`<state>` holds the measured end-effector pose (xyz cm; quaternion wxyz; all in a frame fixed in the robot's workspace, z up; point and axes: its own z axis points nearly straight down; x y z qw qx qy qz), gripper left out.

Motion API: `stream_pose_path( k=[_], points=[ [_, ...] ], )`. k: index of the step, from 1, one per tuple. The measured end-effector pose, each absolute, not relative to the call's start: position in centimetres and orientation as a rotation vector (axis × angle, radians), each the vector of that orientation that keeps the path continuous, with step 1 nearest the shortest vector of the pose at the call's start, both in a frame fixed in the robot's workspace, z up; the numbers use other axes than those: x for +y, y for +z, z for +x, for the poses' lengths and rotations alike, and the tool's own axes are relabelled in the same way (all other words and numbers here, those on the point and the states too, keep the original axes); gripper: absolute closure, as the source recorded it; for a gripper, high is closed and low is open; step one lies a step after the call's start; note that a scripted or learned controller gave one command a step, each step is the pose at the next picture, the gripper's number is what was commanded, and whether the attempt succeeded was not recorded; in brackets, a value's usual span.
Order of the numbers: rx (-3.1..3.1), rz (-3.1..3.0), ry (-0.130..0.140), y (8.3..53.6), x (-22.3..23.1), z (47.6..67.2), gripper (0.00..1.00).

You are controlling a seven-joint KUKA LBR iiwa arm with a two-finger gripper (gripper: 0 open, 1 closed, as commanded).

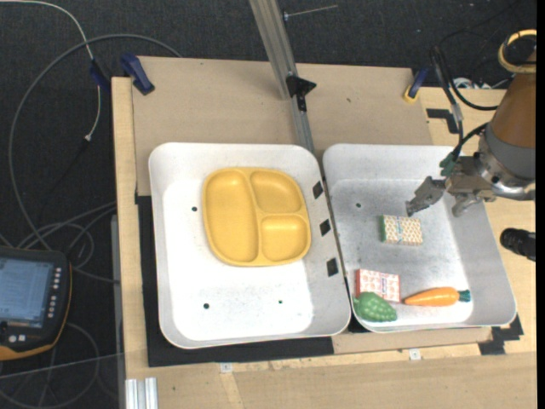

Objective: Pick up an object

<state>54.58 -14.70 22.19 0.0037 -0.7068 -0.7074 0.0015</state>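
In the right bin (477,254) lie a pale patterned sponge-like block (402,229), a red and white packet (377,284), a green leafy toy (375,308) and an orange carrot (434,296). My gripper (443,198) hangs over the bin's upper right part, open, with one dark finger (422,198) pointing down-left and the other (464,201) to its right. Nothing sits between them. The patterned block lies just below and left of the left fingertip, apart from it.
The left bin (170,254) holds a yellow divided plate (255,215). A metal pole (277,32) rises from the bench between the bins at the back. Cables and a tablet (30,292) lie off the bench to the left.
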Motion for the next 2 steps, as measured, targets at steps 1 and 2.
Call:
stream_pose_path(
  k=[1,2],
  points=[
    [-2.215,-2.215,0.006,16.1,-14.4,53.8,0.0],
    [-2.216,-2.215,0.006,9.9,-13.8,53.6,0.0]
  ],
)
